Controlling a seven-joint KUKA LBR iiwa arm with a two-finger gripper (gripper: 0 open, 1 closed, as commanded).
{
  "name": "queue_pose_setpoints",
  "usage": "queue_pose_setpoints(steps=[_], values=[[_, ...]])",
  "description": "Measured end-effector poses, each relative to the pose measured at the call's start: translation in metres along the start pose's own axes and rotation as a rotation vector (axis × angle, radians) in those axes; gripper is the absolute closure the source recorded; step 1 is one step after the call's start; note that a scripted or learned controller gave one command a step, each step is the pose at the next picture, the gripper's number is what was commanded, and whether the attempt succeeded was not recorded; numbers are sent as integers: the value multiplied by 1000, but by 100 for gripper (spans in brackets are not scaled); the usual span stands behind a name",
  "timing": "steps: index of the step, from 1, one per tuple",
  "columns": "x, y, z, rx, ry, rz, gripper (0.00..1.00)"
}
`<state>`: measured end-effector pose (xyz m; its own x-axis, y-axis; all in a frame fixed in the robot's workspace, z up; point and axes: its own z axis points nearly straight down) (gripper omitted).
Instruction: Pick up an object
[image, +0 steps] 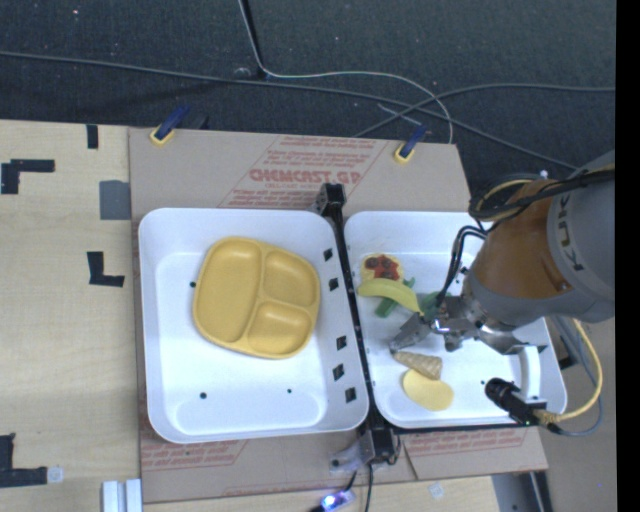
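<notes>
While the arm is leaning in from the right, this is how the bench is looking from where I am standing, biggest thing first:

Arm: the KUKA arm (545, 262) is stooping over the right bin (455, 228), wrist tipped down toward the toys, likely so the fingers are meeting them from above.

Left bin: the left bin (165, 330) is sitting well beyond the jaws, across the divider, and is carrying a yellow divided tray (256, 297), which is lying flat and apart from the action.

Gripper: the gripper (418, 328) is hovering low among the toy food, jaws looking spread, with nothing pinched between them as far as I can judge.

Banana: the yellow banana (388, 292) is lying just above the jaws, a green piece (425, 301) beside it.

Yellow round piece: this one (428, 391) is resting below the jaws, near the bin's front wall.

Cone: the tan cone (418, 363) is lying just under the jaws, seemingly the nearest candidate for picking.

Pizza slice: the small red-topped piece (382, 266) is sitting farthest above the jaws.
</notes>
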<state>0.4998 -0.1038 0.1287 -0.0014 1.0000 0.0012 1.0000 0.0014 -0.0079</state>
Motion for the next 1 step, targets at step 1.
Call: queue_pose_setpoints(steps=[1], values=[[0,0,46,-7,-3,1,0]])
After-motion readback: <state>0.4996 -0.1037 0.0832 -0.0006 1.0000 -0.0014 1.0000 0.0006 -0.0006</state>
